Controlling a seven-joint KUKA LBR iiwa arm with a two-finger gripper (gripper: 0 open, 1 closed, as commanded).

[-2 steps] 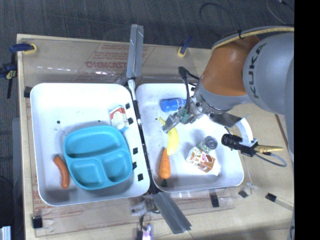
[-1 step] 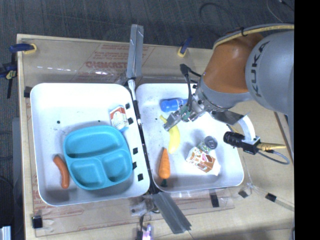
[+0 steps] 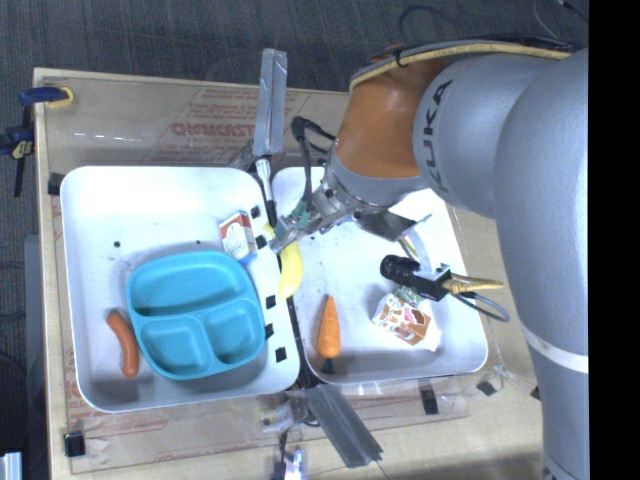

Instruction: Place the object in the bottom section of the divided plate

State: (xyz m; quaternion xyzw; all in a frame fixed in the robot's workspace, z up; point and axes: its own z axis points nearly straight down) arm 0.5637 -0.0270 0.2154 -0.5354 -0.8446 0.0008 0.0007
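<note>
A blue divided plate [image 3: 195,313] lies in the left bin [image 3: 90,198], with one wide section toward the back and two smaller ones toward the front. My gripper [image 3: 288,230] hangs over the wall between the two bins, just above the back end of a yellow banana [image 3: 290,271]. The banana lies along the left edge of the right bin [image 3: 465,353]. A small red and white carton [image 3: 236,235] sits just left of the gripper, beside the plate's back right corner. Nothing lies on the plate.
A red sausage [image 3: 124,344] lies left of the plate near the bin's front. In the right bin an orange carrot [image 3: 328,328] lies upright in view near the front, and a patterned white packet [image 3: 405,320] rests to its right.
</note>
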